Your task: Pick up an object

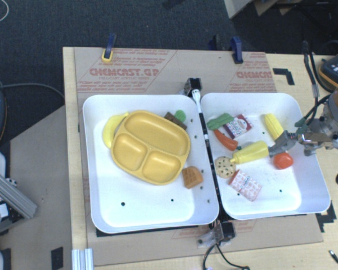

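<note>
Seven small items crowd the right bin point(310, 201); three sit in the left bin point(101, 207), including one yellow tray point(151, 147). Gripper point(281, 145) near right rim beside red tomato point(283, 161), jaw state unclear. Open floor along both bins' near edges.

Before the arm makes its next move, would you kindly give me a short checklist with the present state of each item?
1. Gripper positioned over the right bin: ok, it sits near the bin's right side.
2. A target close by: ok, the red tomato-like toy lies just below the gripper, the yellow bottle just left of it.
3. Object already held between the fingers: cannot tell.
4. Target free of neighbours: not ok, the tomato toy and the bottle lie close together.
5. Yellow divided tray out of the way: ok, it lies in the left bin.
</note>
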`<state>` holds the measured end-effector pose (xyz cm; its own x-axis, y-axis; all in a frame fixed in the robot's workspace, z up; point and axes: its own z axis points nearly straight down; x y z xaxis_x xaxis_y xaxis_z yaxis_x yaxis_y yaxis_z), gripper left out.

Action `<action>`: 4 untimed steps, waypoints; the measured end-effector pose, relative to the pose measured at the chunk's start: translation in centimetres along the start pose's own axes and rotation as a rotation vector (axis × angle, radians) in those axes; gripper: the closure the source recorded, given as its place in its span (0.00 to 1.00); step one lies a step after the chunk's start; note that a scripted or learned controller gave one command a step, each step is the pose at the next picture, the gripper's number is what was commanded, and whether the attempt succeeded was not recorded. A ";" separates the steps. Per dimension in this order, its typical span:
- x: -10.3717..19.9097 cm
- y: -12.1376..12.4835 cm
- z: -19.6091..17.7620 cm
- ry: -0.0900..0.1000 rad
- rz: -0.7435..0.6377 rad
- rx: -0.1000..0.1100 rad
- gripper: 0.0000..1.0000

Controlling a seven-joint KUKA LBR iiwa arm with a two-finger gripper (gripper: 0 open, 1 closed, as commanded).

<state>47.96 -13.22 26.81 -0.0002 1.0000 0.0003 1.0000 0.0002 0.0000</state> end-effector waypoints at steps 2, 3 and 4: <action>-0.1 0.1 8.6 0.002 0.001 0.006 0.00; -0.7 -0.5 13.3 0.002 0.001 0.006 0.00; -0.5 -0.3 18.2 0.007 0.000 0.000 0.00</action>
<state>47.66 -13.69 8.58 -0.0002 1.0000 0.0071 1.0000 0.0002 0.0003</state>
